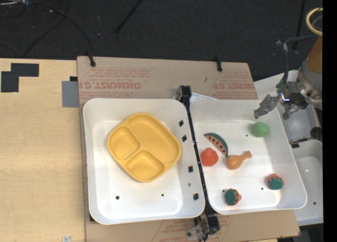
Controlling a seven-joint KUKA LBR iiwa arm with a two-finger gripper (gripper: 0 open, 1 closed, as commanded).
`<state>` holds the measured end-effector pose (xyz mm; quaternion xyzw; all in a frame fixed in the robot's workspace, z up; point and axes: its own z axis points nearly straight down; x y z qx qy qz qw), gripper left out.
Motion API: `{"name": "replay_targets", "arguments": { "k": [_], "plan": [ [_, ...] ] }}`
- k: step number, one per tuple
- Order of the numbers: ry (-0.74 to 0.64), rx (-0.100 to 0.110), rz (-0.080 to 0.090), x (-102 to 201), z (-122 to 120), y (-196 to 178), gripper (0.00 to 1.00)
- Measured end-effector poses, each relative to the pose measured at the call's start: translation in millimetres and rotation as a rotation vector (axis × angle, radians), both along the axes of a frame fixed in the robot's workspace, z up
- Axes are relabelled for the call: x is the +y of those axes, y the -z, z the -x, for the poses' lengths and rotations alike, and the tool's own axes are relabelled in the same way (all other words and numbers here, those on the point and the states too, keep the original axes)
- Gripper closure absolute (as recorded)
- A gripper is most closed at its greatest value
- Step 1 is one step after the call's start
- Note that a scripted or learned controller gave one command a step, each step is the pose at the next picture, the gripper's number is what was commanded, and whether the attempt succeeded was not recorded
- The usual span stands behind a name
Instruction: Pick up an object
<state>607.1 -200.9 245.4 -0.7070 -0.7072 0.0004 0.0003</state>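
1. At the upper right corner of the right bin [295, 183], the gripper [277, 105] hangs above the rim with its two fingers apart; nothing lies between them.
2. Above the gripper, the grey wrist and the orange band of the arm [314, 59] lead out to the right.
3. Nearest the fingers, just below and slightly left, a green ball [260, 129] lies on the bin floor close to the right wall. It stands apart from the other items and is judged the likeliest thing to pick.
4. Handling, as judgement: the ball looks like a small light toy, round and smooth, so it may roll or slip out of a pinch. The fingers should close across its widest part, centred, coming straight down. The nearby wall may crowd one finger.
5. Further left lie a watermelon slice [217, 142], a red tomato-like piece [209, 157] and an orange drumstick [238, 159], near one another. The drumstick's narrow shaft would offer a firmer hold.
6. Along the front of the bin sit two small green-and-red pieces [232, 196] [275, 182], well apart.
7. The left bin [100, 204] holds a yellow divided tray [144, 146], set askew.
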Motion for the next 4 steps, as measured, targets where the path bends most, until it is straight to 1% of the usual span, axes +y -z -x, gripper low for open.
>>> {"name": "replay_targets", "arguments": {
  "k": [1, 2, 3, 4],
  "plan": [
    [-0.002, 0.006, -0.002, 2.4, -5.5, 45.5, 0.00],
    [0.000, 0.007, -0.002, 6.9, -0.9, 108.9, 0.00],
    [0.000, 0.005, -0.002, 8.1, 0.0, 161.1, 0.00],
    [0.001, 0.002, -0.001, 7.6, -1.0, 147.8, 1.00]
  ]
}}
